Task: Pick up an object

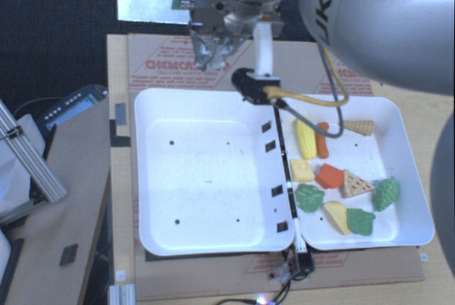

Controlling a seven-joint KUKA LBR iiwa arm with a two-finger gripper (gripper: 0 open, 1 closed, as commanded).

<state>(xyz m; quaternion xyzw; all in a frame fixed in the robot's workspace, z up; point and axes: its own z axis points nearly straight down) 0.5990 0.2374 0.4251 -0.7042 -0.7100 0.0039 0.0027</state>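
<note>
From above, the bench carries two shallow white bins side by side on a brown cardboard sheet printed with red lettering. The left bin has a bare floor with a few small dark dots. The right bin holds all the toy food pieces.

In the right bin, a yellow corn cob lies just beside an orange-red carrot-like stick, the two touching along their length. Farther right, near the far wall, sits a tan cone piece. Below the corn is a pale yellow block, with an orange-red block next to it and a tan triangular wedge just right of that. Along the near side lie a green leafy piece, a yellow wedge touching another green piece, and a third green piece close to the right wall.

The grey arm reaches in from the upper right. Its end effector hangs over the cardboard beyond the far edge of the left bin, well apart from the food. Whether it is apart or together I cannot tell; nothing is seen in it. A yellow cable trails from a black fitting at the far end of the divider.
</note>
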